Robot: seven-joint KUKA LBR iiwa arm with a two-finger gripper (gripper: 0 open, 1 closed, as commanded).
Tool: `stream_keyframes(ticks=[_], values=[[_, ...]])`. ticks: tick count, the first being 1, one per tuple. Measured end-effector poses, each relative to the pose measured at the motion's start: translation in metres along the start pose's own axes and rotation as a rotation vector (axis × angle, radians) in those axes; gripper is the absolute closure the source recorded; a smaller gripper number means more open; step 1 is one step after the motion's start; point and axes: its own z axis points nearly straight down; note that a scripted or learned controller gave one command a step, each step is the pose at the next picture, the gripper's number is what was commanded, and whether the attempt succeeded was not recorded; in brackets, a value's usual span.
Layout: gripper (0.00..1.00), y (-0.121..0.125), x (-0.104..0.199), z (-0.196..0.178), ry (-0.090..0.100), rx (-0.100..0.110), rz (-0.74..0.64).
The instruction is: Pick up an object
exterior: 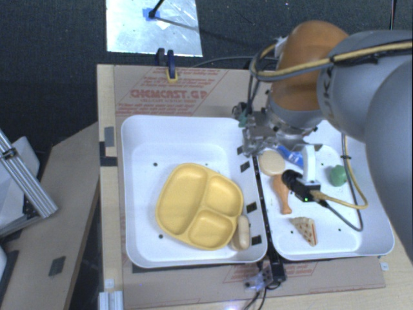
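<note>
- The gripper (268,148) is positioned over the right bin (361,241); its state cannot be told.
- A round tan object (272,163) is partly hidden beneath it.
- The blue item (293,155) is largely obscured.
</note>
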Motion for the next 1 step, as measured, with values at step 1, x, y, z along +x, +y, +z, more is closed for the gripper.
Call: stream_keyframes(ticks=[1], values=[[1.00,0.0126,0.0475,0.0089,-0.001,0.001,0.001]])
